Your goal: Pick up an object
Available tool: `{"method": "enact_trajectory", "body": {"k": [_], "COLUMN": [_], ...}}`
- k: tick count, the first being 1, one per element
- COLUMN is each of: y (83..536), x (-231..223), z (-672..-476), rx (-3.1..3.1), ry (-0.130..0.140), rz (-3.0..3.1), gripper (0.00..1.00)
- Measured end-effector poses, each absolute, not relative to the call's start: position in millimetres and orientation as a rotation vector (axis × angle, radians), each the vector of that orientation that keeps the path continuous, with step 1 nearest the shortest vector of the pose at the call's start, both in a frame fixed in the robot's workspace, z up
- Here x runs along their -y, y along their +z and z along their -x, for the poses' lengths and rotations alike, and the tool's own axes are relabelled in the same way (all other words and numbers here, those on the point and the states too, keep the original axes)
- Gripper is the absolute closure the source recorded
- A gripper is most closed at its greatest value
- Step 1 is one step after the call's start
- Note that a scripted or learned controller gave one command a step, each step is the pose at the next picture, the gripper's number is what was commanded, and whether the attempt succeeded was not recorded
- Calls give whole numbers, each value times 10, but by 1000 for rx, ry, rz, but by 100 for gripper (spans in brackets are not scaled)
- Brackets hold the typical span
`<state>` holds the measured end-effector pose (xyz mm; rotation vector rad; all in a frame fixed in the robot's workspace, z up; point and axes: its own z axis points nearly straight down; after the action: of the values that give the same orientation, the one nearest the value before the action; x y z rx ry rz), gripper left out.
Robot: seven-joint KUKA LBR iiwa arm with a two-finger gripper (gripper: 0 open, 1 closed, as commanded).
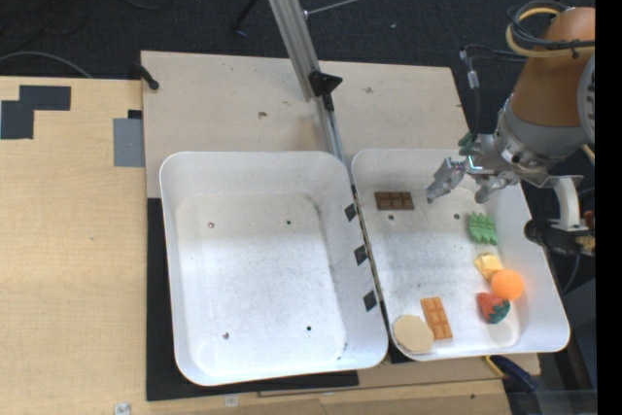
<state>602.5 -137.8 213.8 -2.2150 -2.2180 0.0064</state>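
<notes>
The KUKA arm [550,102], its rounded upper housing orange above a grey wrist section. Black cables loop over its top. The metal tool [465,180] is silver-grey, with a small teal marking near its base and black fittings just beside it.

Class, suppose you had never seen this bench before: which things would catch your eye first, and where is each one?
First, the grey and orange arm reaching in from the right, its gripper above the far end of the right bin. Next, the bright toy foods along that bin's right side and near end, above all the orange ball. The left bin beside it is a broad white expanse.
</notes>
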Motion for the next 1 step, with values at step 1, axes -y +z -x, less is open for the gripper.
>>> {"method": "enact_trajectory", "body": {"k": [1], "y": [2165], "x": [1382], "z": [-6034], "rx": [2221], "ry": [2], "rz": [2219], "gripper": [0]}}
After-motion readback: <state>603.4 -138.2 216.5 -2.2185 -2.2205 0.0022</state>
